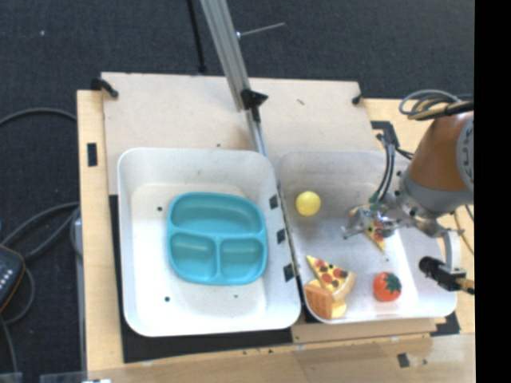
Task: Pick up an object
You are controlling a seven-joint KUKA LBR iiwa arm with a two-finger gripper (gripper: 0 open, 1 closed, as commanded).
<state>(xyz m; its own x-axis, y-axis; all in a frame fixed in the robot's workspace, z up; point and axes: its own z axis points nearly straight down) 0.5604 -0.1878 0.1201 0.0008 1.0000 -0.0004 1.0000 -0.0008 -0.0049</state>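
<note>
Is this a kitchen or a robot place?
Probably a robot lab, not a kitchen. A grey and orange robot arm reaches over two shallow white bins on a wooden bench, and the food, like the toy pizza slice, looks pretend.

a tan bench (184,118) bears two white bins (136,238) side by side.

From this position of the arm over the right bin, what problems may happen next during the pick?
1. The gripper sits low over a small orange-yellow item that it partly covers; a grasp there may slip or only push it.
2. That spot is near the right bin's far wall, so a sideways move might scrape it.
3. The yellow ball lies loose nearby and would likely roll if nudged.
</note>
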